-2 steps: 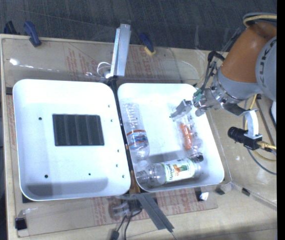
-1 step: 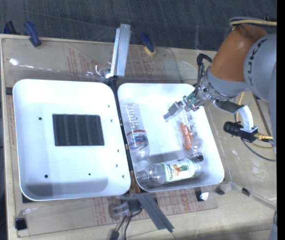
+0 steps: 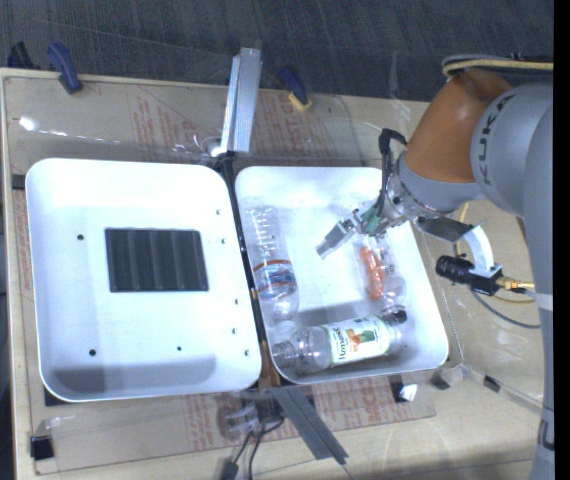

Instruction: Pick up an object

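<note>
Hovering low in the right bin [image 3: 420, 268], the tool [image 3: 350, 233] has its fingers apart and grips nothing. It hangs just beside the orange-filled bottle [image 3: 377, 273], probably its target, because the two other bottles [image 3: 270, 263] [image 3: 340, 343] lie along the walls.

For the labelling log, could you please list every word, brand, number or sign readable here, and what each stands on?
"KUKA", partly visible, on the grey arm.
Label on the lying bottle: too blurred to read.
Blue label on the water bottle: too small to read.
Reddish print on the bench sheet: unreadable.
</note>
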`<state>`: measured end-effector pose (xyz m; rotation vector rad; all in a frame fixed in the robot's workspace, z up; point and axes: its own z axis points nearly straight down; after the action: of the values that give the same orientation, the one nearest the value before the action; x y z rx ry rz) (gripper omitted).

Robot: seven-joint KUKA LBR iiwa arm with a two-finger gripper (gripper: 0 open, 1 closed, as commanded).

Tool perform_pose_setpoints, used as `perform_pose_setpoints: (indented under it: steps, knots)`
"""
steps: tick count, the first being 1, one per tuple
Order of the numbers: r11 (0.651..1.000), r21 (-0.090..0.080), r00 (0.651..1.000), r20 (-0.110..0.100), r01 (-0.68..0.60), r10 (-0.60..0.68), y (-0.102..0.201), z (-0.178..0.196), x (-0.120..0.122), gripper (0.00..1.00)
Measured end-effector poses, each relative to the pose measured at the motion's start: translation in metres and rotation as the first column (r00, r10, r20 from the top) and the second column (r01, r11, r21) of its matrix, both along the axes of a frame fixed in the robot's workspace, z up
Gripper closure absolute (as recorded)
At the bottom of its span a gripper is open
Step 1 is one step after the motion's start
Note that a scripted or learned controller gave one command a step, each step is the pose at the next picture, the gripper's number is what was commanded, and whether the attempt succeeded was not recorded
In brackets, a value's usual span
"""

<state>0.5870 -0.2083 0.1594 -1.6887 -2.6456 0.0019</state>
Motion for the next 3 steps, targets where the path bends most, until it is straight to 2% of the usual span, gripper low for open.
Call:
perform_pose_setpoints:
  steps: [1, 2, 3]
  knots:
    - [1.0, 0.001, 1.0, -0.001, -0.019, 0.019, 0.001, -0.001, -0.001, 0.0]
    - [0.998, -0.001, 0.998, 0.002, -0.063, 0.063, 0.0, 0.016, -0.007, 0.0]
    - [0.996, -0.002, 0.996, 0.003, -0.094, 0.094, -0.002, 0.024, 0.003, 0.0]
